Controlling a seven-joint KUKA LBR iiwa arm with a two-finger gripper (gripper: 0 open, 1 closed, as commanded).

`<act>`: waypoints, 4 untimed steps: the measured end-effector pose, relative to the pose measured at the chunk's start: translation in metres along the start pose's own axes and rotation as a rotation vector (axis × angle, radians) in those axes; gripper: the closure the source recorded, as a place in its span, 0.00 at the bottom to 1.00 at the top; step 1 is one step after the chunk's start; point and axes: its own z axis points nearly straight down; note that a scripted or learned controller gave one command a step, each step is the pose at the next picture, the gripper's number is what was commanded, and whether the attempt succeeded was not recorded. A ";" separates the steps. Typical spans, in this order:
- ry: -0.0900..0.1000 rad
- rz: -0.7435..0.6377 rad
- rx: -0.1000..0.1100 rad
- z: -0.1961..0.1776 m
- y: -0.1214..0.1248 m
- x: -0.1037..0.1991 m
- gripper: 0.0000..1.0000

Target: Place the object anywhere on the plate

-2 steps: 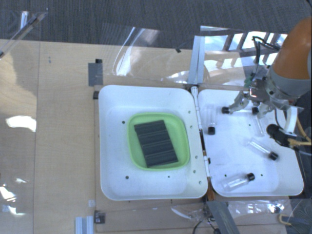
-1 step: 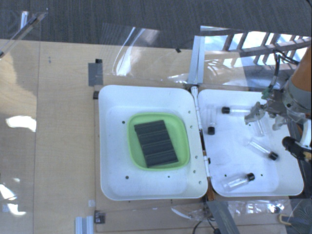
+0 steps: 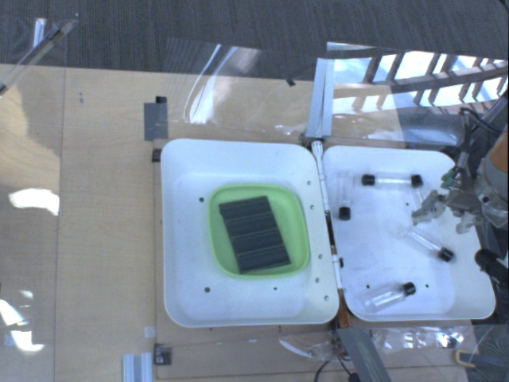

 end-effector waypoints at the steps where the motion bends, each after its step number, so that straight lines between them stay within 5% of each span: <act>1: 0.002 -0.020 0.001 -0.021 -0.027 -0.002 0.00; 2: 0.001 0.070 -0.004 -0.094 -0.042 0.066 0.00; 3: 0.001 0.150 0.000 -0.070 -0.046 0.081 0.00; 4: 0.000 0.151 0.003 -0.013 -0.037 0.039 0.00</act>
